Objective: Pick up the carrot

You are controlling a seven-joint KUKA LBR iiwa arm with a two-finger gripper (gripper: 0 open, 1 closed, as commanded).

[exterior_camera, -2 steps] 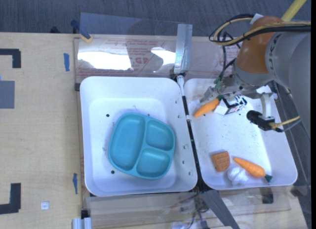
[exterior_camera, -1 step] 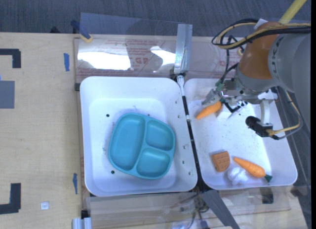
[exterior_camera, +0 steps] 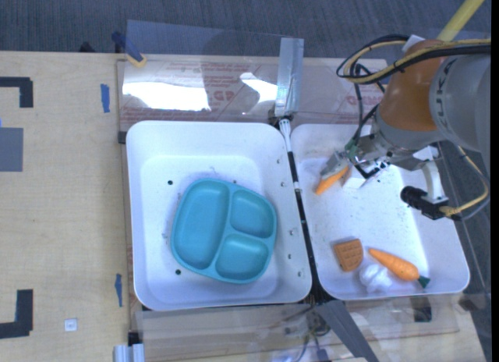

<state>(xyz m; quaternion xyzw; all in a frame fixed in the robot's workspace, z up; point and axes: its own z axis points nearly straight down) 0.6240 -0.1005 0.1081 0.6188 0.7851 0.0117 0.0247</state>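
Observation:
A carrot, orange with a green stem end, lies on the floor of the right bin near its front right corner. My gripper is down in the back left part of that bin, well away from the carrot. A small orange piece lies right at the gripper's tip, slanting toward the divider between the bins. Whether the gripper is touching or holding this piece is unclear.
A tan cracker-like block and a white lump sit just left of the carrot. The left bin holds a blue divided plate. Black and yellow cables hang by the wrist.

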